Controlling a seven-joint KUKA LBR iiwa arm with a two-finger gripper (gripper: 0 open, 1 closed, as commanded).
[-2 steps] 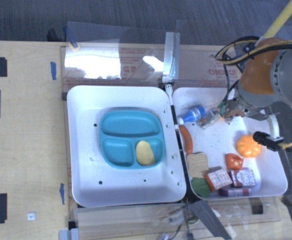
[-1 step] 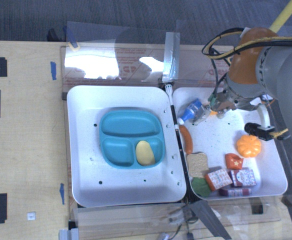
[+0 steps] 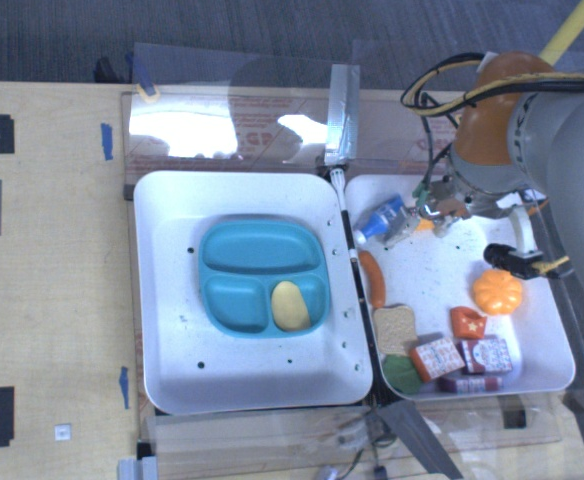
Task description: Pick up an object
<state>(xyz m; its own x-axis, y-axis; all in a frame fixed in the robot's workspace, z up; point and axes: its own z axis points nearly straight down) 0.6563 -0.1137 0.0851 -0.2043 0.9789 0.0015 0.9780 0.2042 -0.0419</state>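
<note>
My gripper (image 3: 430, 213) hangs low over the back of the right bin (image 3: 557, 353). It is right next to a blue and white bottle (image 3: 380, 218) lying on its side, and a small orange piece (image 3: 427, 226) shows just beneath it. I cannot see anything held in it. Further forward in the same bin lie an orange-red sausage (image 3: 374, 276), a slice of bread (image 3: 396, 327), a green piece (image 3: 400, 371), an orange round fruit (image 3: 498, 292), a small red item (image 3: 467, 321) and two red and white boxes (image 3: 462, 356).
The left bin (image 3: 162, 268) holds a blue divided tray (image 3: 252, 253) with a yellow oval item (image 3: 290, 305) in its front right compartment. A metal divider post (image 3: 340, 128) stands between the bins at the back. The grey arm (image 3: 562, 138) covers the right bin's back right corner.
</note>
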